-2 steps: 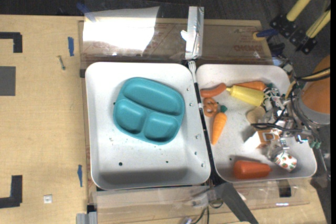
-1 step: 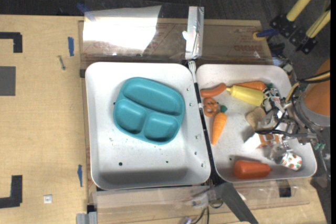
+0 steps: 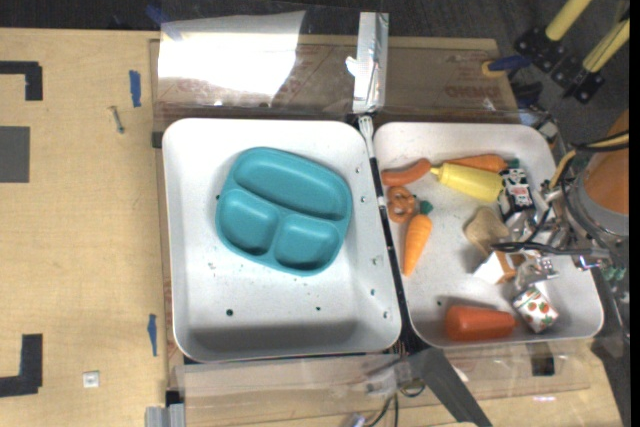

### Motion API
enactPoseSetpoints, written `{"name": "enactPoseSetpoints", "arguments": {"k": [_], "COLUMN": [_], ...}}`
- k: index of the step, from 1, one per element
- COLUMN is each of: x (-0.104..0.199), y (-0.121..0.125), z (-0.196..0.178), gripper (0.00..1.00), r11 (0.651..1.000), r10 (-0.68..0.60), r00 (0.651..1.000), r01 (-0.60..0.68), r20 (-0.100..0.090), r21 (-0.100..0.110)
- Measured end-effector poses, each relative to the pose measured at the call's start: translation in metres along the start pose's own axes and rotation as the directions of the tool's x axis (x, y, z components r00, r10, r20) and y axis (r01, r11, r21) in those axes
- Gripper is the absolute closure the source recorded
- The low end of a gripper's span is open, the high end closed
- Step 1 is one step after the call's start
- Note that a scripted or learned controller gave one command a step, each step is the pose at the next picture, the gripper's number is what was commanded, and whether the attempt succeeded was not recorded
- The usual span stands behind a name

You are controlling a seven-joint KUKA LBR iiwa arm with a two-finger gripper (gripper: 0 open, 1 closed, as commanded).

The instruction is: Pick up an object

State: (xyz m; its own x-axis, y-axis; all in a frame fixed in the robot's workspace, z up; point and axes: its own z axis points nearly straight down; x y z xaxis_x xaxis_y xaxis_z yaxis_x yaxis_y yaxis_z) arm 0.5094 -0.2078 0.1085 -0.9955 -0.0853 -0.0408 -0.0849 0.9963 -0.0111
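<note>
Teal plate [image 3: 283,211] in left bin [image 3: 190,245], toy food [image 3: 416,243] in right bin [image 3: 430,310]

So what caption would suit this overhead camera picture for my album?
Robot gripper reaching into the right bin of toy food, beside a teal divided plate in the left bin.

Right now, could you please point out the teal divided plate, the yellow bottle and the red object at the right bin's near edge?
Teal divided plate [image 3: 283,208]: camera view, on its central ridge.
Yellow bottle [image 3: 468,180]: camera view, mid-body.
Red object [image 3: 478,321]: camera view, middle of its top.
</note>
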Motion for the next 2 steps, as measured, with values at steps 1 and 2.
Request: {"name": "enactPoseSetpoints", "arguments": {"k": [1,2], "x": [-0.053,-0.029], "y": [0.019,0.106], "z": [-0.116,-0.143], "gripper": [1.00,1.00], "r11": [0.987,0.999], "r10": [-0.160,-0.042], "r00": [0.987,0.999], "r01": [0.160,0.042], "r20": [-0.023,-0.033], "r21": [-0.011,-0.014]}}
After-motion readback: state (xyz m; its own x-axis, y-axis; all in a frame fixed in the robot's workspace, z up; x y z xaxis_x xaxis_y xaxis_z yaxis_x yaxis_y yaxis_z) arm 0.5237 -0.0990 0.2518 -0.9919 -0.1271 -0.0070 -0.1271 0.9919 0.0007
